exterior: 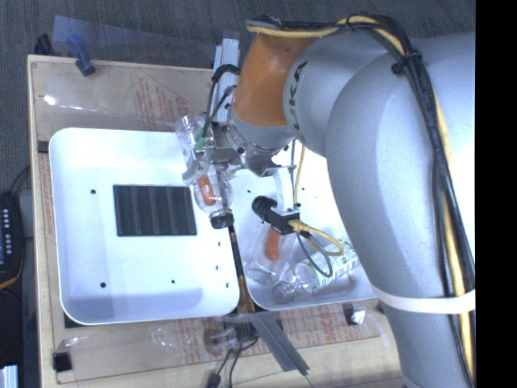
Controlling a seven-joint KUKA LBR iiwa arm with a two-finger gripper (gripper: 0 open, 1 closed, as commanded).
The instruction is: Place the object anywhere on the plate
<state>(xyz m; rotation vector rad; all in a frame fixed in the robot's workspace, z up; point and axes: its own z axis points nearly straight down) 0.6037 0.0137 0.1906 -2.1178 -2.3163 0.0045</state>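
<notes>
No legible writing on bins (81, 148).

Two bins sit side by side on the table (121, 107). The left bin (81, 217) holds a ribbed plate (153, 210) at its centre. The right bin (323, 301), lower centre of the frame, holds a bottle (311, 275). The gripper (212, 186) hangs over the divide between them.

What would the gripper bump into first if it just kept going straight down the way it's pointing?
Probably the right edge of the left white bin, since the gripper hangs there, near the ridge between bins. Depth is hard to judge from above.
</notes>
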